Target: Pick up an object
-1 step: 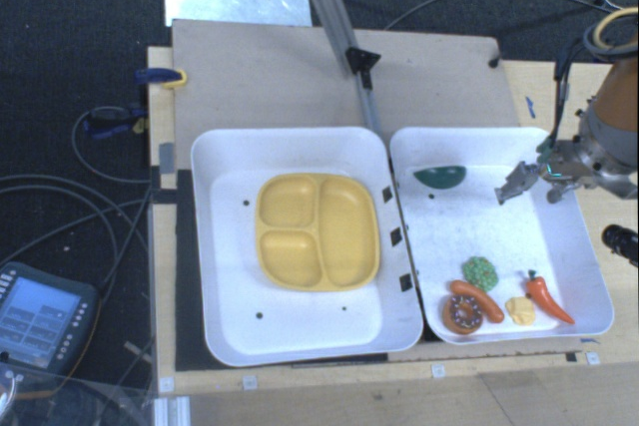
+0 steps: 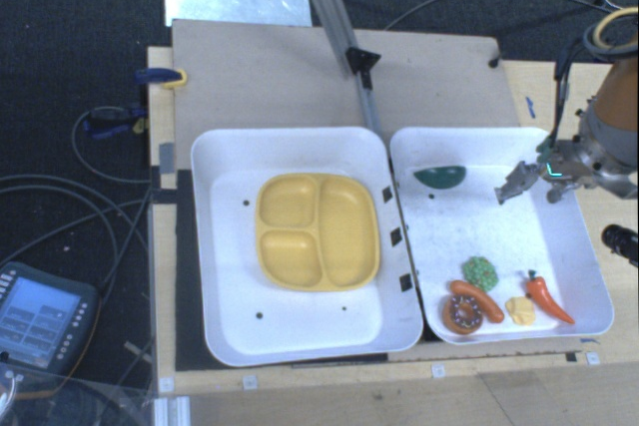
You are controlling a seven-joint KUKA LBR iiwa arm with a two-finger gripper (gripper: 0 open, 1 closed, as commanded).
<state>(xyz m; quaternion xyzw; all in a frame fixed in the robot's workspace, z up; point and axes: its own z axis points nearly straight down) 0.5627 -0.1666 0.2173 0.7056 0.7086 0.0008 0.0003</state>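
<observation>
In the right bin [image 2: 449, 150] several toy foods lie near the front edge: a green broccoli piece [image 2: 480, 271], a sausage [image 2: 476, 300], a brown doughnut [image 2: 463, 314], a small yellow piece [image 2: 520, 311] and an orange-red carrot [image 2: 548, 299]. A dark green bowl-shaped piece [image 2: 440, 177] rests near the bin's back left. My gripper [image 2: 537, 187] hangs over the right bin's back right part, open, with nothing between its fingers. It is well apart from the foods at the front.
The left bin [image 2: 220, 165] holds a yellow three-compartment plate [image 2: 319, 230]. A slanted metal pole [image 2: 334, 5] crosses the bench behind the bins. Cables and a teach pendant [image 2: 38, 312] lie on the floor at the left.
</observation>
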